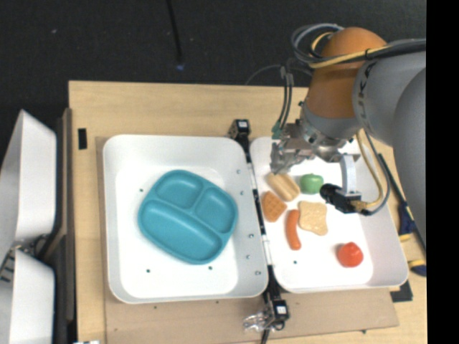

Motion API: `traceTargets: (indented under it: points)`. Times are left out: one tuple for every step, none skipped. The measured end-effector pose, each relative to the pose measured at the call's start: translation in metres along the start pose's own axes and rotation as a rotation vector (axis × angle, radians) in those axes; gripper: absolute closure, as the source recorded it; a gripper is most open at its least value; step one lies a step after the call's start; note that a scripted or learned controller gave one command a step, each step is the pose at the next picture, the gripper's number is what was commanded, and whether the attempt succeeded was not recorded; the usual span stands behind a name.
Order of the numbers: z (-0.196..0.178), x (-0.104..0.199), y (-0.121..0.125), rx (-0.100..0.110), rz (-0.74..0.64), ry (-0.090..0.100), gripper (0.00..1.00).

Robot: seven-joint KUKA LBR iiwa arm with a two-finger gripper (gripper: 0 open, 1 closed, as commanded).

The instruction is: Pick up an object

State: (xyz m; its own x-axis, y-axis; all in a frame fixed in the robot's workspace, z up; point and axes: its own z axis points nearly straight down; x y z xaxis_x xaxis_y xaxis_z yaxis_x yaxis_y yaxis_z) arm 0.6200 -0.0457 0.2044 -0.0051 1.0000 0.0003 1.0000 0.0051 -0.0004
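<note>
Two white bins side by side on the bench. Left bin [115, 192]: holds a teal tray [188, 215], sectioned into compartments, lying flat near the middle and slightly turned. Nothing seen inside the tray's sections.

Right bin [384, 260]: crowded with small food-like pieces. Tan bun [282, 187] up near the top left, tilted. Just right of it, a green piece [312, 183]. Below the bun, an orange waffle-like piece [273, 206] close to the bin's left wall. Beside that, an orange-red carrot [292, 230] lying nearly upright in the view. Touching or just beside the carrot, a pale cracker [313, 218]. Lower right and apart from the rest, a red tomato [350, 254] on bare bin floor.

Arm reaching in from the right, orange band above the wrist, cables looping around. Gripper [281, 165] low over the right bin's upper left corner, just above the bun. Cannot tell its state from this slant. Nothing visibly held; all pieces lying in the bin.

Black clip [239, 128] at the top where the bins meet.
</note>
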Motion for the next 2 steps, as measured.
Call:
traceTargets:
  points:
    - [-0.009, 0.048, -0.030, 0.001, -0.002, 0.002, 1.00]
    - [-0.023, 0.107, -0.051, -0.001, -0.004, 0.003, 1.00]
